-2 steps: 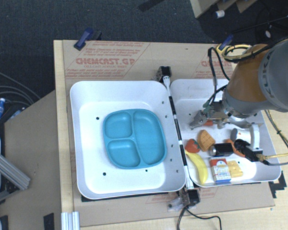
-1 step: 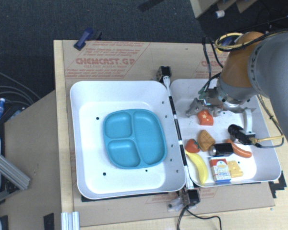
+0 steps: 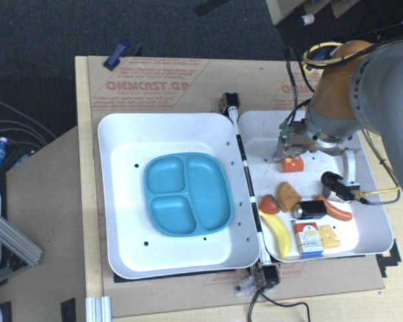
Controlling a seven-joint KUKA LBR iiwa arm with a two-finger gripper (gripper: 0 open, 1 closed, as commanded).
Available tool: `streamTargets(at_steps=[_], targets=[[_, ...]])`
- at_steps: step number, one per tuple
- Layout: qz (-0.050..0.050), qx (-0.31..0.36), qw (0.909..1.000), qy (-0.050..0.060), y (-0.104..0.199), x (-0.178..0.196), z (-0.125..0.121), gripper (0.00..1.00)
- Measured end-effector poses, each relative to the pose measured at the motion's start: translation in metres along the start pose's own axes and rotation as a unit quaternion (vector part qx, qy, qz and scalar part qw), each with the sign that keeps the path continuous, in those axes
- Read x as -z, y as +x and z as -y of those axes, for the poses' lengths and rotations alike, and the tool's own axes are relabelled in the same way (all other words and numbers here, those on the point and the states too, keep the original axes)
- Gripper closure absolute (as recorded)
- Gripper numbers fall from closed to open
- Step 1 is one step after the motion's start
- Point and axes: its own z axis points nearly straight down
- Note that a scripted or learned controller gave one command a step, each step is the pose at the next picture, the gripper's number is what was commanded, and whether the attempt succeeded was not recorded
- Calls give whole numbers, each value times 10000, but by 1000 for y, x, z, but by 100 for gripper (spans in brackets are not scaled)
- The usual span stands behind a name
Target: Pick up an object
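Gripper (image 3: pixel 290 146) low over right bin (image 3: pixel 376 237), near its far-left corner, poised directly above small orange block (image 3: pixel 293 164); finger state: cannot tell. Remaining items clustered toward near edge: banana (image 3: pixel 277 232), sausage (image 3: pixel 337 210), carton (image 3: pixel 309 239). Blue divided plate (image 3: pixel 187 193) centred in left bin (image 3: pixel 114 180).

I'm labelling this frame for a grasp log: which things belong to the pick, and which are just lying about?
In the job: gripper, small orange-red block just below it, right bin.

Lying about: banana, bread piece, sausage, blue divided plate, left bin.
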Motion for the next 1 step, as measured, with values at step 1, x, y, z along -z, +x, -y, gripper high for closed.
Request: streamTargets(at_steps=[1], targets=[[-4,-2,10000,8,40,138,74,100]])
